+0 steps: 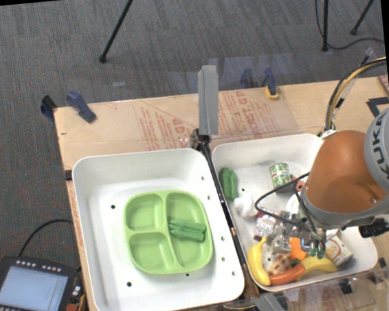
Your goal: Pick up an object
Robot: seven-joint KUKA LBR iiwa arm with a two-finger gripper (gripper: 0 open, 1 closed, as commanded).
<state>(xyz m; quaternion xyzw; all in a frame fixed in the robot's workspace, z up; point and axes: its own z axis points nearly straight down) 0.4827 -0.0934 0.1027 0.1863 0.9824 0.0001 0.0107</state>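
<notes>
Nearest the lens, a teach pendant [31, 297] lies left of the bench. Left bin [88, 197]: green divided plate [166, 231] bearing a green piece [187, 229]. Right bin [371, 253]: banana [257, 263], green-labelled can [279, 175]. Arm housing reads "KU". Claw [295, 244] low over clutter; finger state cannot be told.

Both white bins [88, 197] look like smooth, faintly glossy plastic. The green divided plate [156, 248] at 9 o'clock has a matt plastic look. The surface [136, 126] is brown cardboard, printed and dull. The arm's orange band [341, 170] at 3 o'clock is smooth and satin. The floor [31, 51] is rough grey carpet.
</notes>
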